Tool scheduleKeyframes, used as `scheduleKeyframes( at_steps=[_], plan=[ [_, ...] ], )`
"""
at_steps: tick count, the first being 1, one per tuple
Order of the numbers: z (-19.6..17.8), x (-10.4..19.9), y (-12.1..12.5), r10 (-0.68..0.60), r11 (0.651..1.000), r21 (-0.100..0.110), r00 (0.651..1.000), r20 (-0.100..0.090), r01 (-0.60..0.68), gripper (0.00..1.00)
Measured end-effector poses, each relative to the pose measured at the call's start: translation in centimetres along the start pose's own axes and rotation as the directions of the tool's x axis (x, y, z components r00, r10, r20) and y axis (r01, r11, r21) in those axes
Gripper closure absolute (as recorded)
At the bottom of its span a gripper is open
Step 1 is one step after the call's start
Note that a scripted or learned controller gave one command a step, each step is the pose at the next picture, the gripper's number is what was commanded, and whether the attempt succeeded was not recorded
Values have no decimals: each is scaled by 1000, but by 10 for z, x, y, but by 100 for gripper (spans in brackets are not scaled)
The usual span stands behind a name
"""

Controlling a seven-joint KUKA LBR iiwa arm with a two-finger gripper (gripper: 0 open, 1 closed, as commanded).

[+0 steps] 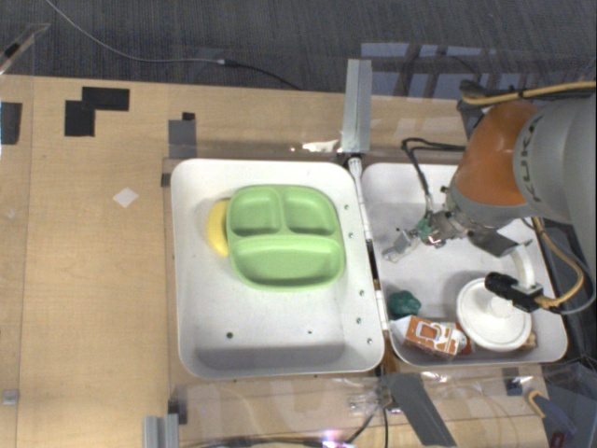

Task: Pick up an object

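Divided plate (pixel 283 234) in left bin (pixel 201 334)

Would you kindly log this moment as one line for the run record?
claw: over right bin, holding nothing seen | green tray: left bin | white cup, carton: right bin

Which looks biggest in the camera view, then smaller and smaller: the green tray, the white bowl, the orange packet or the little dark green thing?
1. green tray
2. white bowl
3. orange packet
4. dark green thing

The bowl and packet are fairly close; the arm's cables cover part of the bowl.
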State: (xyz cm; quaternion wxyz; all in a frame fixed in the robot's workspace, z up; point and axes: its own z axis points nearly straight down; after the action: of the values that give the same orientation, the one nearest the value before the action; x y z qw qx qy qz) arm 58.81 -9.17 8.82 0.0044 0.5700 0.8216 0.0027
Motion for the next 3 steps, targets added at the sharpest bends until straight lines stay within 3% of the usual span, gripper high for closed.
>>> scheduleKeyframes(
  at_steps=[1,2,3],
  plan=[
    [1,-10,39,-171,985,1,985,0,171,0],
    [-13,-11,42,-174,985,-7,985,6,174,100],
    [-13,-11,42,-175,985,-7,985,6,175,0]
  ],
)
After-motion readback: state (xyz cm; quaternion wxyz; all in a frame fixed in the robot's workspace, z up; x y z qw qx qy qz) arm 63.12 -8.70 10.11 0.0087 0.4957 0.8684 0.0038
